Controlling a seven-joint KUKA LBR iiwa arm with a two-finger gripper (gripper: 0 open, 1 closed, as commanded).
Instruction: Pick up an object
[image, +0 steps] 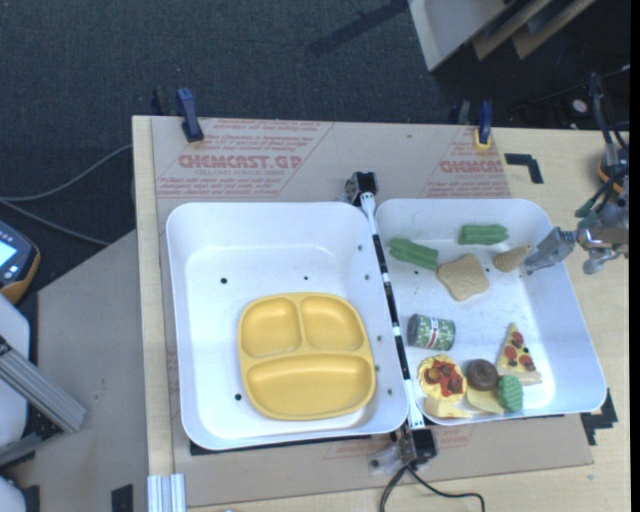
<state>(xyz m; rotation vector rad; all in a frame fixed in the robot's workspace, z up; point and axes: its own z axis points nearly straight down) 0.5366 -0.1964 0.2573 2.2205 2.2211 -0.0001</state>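
Note:
The right bin (570, 300) holds several toy foods. A green pod (415, 253) and a green pickle (483, 234) lie at its far side, beside a tan bread slice (463, 277) and a small tan piece (508, 260). A green can (432, 331) lies near the divider. A pizza slice (519, 355), a brown donut (482, 374), a red-topped round piece (441, 378) and a green leafy piece (510, 393) crowd the near corner. My gripper (572, 258) hangs over the bin's right rim, open, with nothing between its fingers, just right of the small tan piece.
The left bin (200, 250) holds a yellow divided plate (305, 355). A black-and-white divider strip (385, 290) runs between the bins. Blue clamps (187, 112) pin the cardboard base at the back. Cables hang at the far right.

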